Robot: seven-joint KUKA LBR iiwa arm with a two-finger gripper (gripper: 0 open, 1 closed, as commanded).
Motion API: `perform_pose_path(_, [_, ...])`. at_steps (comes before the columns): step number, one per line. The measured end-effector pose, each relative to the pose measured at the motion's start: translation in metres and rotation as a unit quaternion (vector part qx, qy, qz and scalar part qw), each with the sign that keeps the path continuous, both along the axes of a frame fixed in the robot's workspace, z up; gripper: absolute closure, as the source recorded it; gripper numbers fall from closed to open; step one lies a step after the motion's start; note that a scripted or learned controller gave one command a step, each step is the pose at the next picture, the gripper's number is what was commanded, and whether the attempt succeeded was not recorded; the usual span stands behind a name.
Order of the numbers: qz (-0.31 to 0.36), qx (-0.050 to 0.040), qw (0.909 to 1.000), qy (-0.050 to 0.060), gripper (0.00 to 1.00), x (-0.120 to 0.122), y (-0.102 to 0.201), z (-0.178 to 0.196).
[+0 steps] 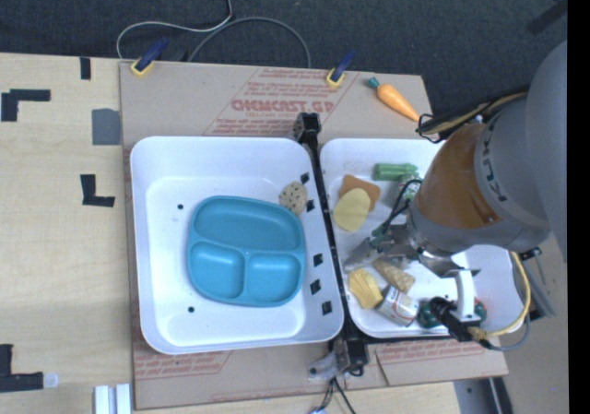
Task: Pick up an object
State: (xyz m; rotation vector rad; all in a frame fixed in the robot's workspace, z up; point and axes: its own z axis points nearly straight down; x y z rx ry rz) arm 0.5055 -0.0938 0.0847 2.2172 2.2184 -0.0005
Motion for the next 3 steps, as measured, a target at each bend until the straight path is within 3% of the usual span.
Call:
perform_pose_path(1, [0.001, 0.0038, 1.0000, 0.000, 0.00, 0.010, -0.029, 0.002])
perform_pose_path(2, [0.001, -0.0006, 1.0000, -0.003, 0.00, 0.084, -0.075, 0.060])
perform_pose_path(3, [0.001, 0.0008, 1.0000, 0.001, 0.00, 0.121, -0.065, -0.001])
